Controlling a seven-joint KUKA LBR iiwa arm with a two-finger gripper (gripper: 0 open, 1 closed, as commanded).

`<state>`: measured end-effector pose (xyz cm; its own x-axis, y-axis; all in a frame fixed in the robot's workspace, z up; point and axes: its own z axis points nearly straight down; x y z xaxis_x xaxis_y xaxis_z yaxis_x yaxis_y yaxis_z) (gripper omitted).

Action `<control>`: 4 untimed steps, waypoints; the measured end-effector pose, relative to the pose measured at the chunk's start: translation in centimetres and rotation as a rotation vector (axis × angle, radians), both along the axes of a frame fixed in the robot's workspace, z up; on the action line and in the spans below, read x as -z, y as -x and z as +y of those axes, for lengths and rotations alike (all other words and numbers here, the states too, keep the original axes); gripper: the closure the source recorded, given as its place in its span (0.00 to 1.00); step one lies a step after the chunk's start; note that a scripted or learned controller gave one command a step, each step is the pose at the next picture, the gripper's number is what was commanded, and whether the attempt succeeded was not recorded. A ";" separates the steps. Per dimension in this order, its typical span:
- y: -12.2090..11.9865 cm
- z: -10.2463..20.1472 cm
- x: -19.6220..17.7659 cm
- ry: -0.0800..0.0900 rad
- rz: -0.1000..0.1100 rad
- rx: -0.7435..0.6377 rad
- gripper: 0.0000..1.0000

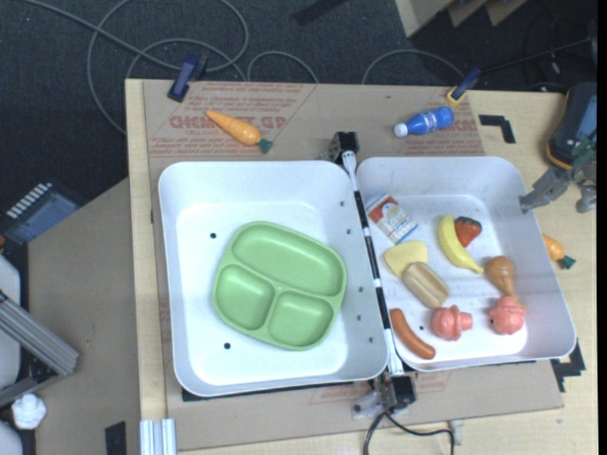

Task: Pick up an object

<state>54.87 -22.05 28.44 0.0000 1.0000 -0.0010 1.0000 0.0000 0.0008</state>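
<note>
Gripper [553, 186] is seen at right bin's [503, 173] far-right rim, fingers spread wide, nothing held. Toy food, including banana [456, 245], is clustered within reach; nothing picked yet.

Arm [580, 126] cut off at right edge.

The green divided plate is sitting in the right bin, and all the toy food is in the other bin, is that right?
Not quite. The camera view shows the green divided plate in the left bin, not the right one. The toy food, such as the banana and the sausage, is in the other bin, apart from a carrot lying on the bench.
</note>
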 end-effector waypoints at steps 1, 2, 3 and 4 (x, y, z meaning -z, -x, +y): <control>-3.3 2.0 9.8 -0.002 0.003 -0.001 0.00; -3.7 4.7 20.1 -0.002 0.003 -0.001 0.00; -3.8 4.6 18.9 0.000 -0.001 -0.001 1.00; -10.6 10.1 20.1 -0.003 0.007 -0.001 1.00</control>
